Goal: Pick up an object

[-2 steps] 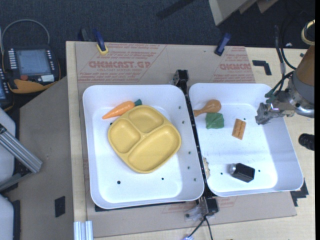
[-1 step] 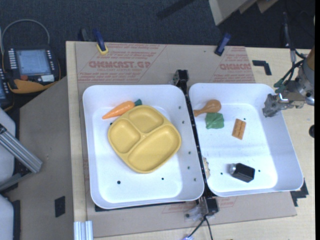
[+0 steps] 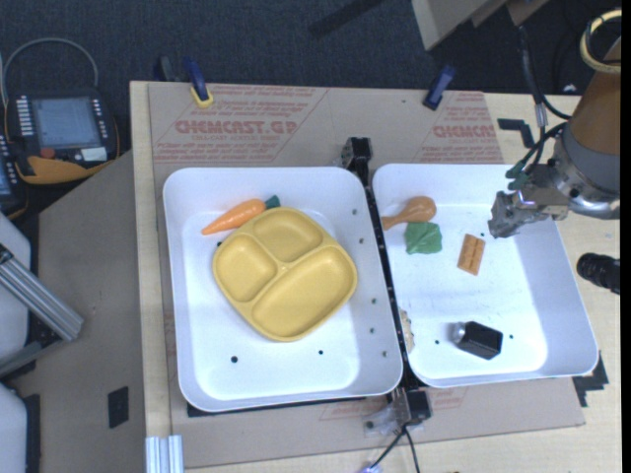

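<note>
In the right bin (image 3: 552,348) lie a tan drumstick-shaped toy (image 3: 409,211), a green leafy piece (image 3: 425,237), a small orange-brown waffle block (image 3: 471,255) and a black box with a silver end (image 3: 479,339). My gripper (image 3: 501,223) hangs over the bin's upper right part, just right of and above the waffle block. Nothing shows between its fingers. In the left bin (image 3: 197,363) a yellow divided plate (image 3: 285,272) sits with an orange carrot (image 3: 235,216) at its upper left edge.
A cardboard sheet (image 3: 296,116) lies under both bins, held by blue clamps (image 3: 200,87) at the back. A pendant with a screen (image 3: 61,131) sits off the bench to the left. Cables and the arm's wrist (image 3: 592,156) crowd the right side.
</note>
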### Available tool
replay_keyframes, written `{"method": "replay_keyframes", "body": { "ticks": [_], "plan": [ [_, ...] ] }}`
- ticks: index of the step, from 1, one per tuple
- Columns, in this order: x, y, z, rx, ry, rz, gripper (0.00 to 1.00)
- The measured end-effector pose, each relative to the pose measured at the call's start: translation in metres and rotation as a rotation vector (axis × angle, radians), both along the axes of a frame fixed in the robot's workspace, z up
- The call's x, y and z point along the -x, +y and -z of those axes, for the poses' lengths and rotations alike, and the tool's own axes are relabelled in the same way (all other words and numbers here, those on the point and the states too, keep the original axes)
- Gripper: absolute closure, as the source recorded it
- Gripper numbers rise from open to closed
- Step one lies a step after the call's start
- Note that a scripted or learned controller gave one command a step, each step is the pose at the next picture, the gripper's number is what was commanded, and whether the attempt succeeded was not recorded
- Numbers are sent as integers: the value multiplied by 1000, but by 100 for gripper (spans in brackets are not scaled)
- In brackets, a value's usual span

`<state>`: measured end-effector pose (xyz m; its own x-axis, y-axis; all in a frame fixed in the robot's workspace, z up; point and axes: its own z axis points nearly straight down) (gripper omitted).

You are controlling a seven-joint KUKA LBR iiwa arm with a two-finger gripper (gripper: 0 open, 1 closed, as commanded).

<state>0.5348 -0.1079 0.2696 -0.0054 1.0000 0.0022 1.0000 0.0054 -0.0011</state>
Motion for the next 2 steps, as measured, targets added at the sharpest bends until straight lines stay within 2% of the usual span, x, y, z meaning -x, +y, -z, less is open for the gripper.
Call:
{"method": "replay_keyframes", "body": {
  "ticks": [1,2],
  "plan": [
    [17,49,4,-1,2,0,100],
    [16,107,10,0,2,-1,100]
  ]
}}
